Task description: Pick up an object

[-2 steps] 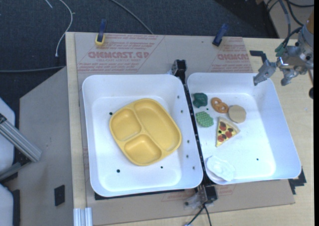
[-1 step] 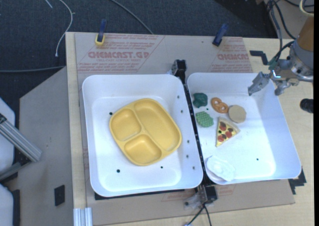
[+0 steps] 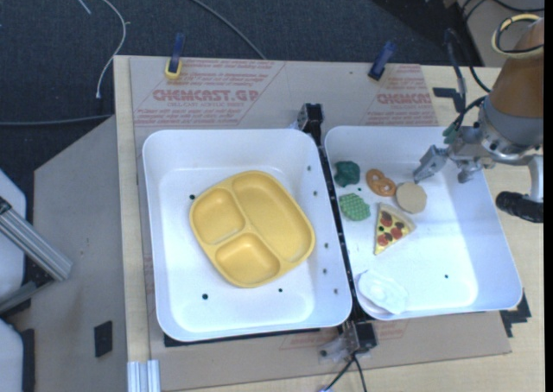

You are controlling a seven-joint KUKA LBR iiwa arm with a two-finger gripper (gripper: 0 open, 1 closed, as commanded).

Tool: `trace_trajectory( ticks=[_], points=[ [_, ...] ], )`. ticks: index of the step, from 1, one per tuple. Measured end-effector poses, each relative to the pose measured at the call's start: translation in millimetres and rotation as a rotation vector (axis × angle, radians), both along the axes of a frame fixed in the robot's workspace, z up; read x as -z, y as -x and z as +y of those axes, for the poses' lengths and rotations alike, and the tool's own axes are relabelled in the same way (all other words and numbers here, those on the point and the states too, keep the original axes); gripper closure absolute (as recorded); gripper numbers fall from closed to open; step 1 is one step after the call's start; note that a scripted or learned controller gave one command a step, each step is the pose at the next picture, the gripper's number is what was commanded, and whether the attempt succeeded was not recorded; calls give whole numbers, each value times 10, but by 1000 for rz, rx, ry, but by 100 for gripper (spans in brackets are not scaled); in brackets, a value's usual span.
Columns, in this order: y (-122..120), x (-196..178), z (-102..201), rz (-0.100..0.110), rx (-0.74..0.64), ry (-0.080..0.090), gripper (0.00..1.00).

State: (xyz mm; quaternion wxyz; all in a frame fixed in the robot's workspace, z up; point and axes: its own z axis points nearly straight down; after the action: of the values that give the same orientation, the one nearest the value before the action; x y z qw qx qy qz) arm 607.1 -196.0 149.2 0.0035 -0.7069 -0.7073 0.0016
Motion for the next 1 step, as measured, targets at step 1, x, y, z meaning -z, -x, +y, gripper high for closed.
trace_trajectory(
  ticks=[1],
  points=[
    [-97, 502, 12, -2, -1, 0, 0]
  ],
)
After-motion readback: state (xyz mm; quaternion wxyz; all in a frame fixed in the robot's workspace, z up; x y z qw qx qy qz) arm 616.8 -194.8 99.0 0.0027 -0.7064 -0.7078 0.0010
